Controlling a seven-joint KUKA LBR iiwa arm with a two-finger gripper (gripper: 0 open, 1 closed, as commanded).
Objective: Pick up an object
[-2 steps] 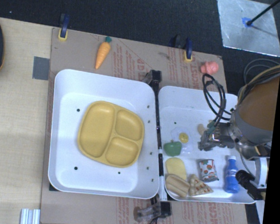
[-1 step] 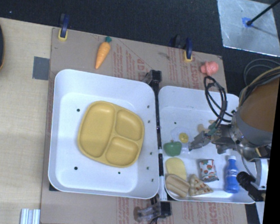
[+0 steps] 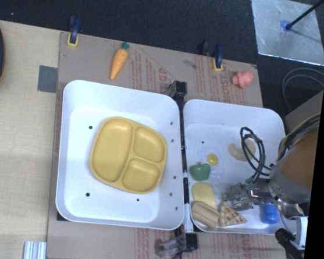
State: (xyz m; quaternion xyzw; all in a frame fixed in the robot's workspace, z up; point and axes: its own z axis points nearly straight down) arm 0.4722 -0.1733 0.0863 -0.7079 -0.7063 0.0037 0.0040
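A: Status? Where's the gripper [image 3: 242, 195]?

B: Low in the right bin [image 3: 234, 114], near-right part, over the toy food pile. Arm [image 3: 299, 160] comes in from the right and covers that corner.

A: Open or closed?

B: Can't tell. Metal bits at the tip are a blur against the clutter.

A: Targets?

B: All bunched near edge of right bin: green piece [image 3: 200, 171], small yellow bit [image 3: 212, 159], pale yellow block [image 3: 204, 192], bread-like roll [image 3: 204, 214], pizza slice [image 3: 232, 215], blue thing [image 3: 269, 213] half under the wrist. Tan item [image 3: 240, 152] farther back by the black cable [image 3: 252, 149]. Left bin [image 3: 72, 144] just has the yellow divided plate [image 3: 128, 153].

A: Risks?

B: Items touch, so it could nudge two and grip neither, or clip the pizza edge and slip. The cable loop may snag. Bin wall's near too.

A: Outside the bins?

B: Carrot [image 3: 119, 61] and pink lump [image 3: 242, 78] on the far board, out of play imo.
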